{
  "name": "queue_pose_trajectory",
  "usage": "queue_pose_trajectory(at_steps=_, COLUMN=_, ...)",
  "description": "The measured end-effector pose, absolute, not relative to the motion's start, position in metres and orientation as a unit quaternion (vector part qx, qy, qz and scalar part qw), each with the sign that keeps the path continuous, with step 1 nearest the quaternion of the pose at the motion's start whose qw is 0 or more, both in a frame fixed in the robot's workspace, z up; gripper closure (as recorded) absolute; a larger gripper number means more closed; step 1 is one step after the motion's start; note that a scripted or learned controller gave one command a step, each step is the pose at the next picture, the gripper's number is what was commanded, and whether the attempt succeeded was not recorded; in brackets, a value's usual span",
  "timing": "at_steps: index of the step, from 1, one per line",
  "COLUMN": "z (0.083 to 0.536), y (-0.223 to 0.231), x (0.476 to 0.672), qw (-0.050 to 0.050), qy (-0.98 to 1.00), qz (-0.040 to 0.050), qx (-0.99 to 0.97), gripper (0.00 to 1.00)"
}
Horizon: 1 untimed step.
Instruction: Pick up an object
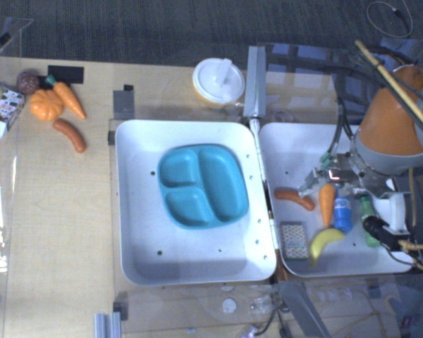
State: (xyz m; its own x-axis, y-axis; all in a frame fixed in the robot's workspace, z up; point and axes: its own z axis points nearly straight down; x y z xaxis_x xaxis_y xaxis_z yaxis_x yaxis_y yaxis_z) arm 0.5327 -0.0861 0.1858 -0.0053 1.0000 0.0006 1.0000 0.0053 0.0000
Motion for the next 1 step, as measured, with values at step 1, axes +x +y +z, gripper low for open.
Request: queue_pose_trajectory(at_steps=1, z=0.0898, y=-0.1239, x=0.5525, qw=-0.006, qy=-0.771, qz=-0.0038, qx=-0.636, gripper=0.0)
